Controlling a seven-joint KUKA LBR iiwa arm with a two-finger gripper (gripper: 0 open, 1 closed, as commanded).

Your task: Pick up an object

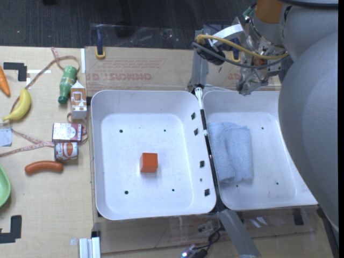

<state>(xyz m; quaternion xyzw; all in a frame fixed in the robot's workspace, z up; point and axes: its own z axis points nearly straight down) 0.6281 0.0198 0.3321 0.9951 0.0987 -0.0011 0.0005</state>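
One gripper [248, 86] hung above the far rim of the right bin [290, 195], and whether it stood apart or together could not be told from the overhead view. Nothing showed in its grasp. Closest below it lay a folded pale-blue towel [232, 150], resting flat along the left side of that bin. Further off, an orange cube [149, 162] sat alone near the middle of the left bin [107, 198], well clear of every wall. Either could serve as the object to pick up. The cube looked the cleaner target: a straight descent centred over it, with the gripper squared to two opposite faces, would likely hold best. The towel, being soft, might call for a pinch at a raised fold. On the counter [43, 208] beyond the bins lay a banana [18, 106], a green bottle [66, 81] and a sausage [43, 167].
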